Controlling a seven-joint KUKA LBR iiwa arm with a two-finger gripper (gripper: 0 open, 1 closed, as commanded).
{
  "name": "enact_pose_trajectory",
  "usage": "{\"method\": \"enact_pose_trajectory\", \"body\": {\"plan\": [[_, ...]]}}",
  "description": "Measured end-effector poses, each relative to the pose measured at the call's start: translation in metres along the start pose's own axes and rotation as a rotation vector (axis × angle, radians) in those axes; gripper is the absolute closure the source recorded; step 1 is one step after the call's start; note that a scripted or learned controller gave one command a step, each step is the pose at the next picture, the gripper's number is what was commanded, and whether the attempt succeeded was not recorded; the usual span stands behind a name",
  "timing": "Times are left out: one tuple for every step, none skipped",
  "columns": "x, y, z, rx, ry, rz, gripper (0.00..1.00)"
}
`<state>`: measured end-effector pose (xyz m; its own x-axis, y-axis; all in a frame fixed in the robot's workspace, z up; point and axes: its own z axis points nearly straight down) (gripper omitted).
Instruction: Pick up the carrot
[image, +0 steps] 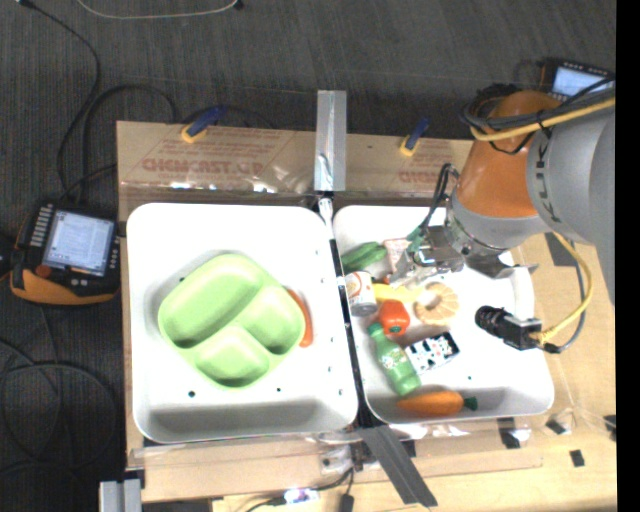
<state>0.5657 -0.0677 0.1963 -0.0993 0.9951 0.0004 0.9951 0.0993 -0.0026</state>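
While the carrot (432, 403) lies against the right bin's (535, 385) front wall, the gripper (425, 250) hovers well apart, its jaw state impossible to tell.

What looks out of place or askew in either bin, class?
In the left bin, the green divided plate sits askew, and an orange item is wedged half-hidden under its right edge. The carrot lies in the right bin.

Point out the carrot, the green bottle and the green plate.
carrot (432, 403), camera view, middle of its orange body by the right bin's near wall.
green bottle (396, 364), camera view, middle of its body.
green plate (232, 317), camera view, the ridge between its compartments, left bin.
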Motion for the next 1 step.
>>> {"method": "enact_pose_trajectory", "body": {"plan": [[-0.0049,-0.0639,0.0028,0.001,0.0,-0.23,1.0]]}}
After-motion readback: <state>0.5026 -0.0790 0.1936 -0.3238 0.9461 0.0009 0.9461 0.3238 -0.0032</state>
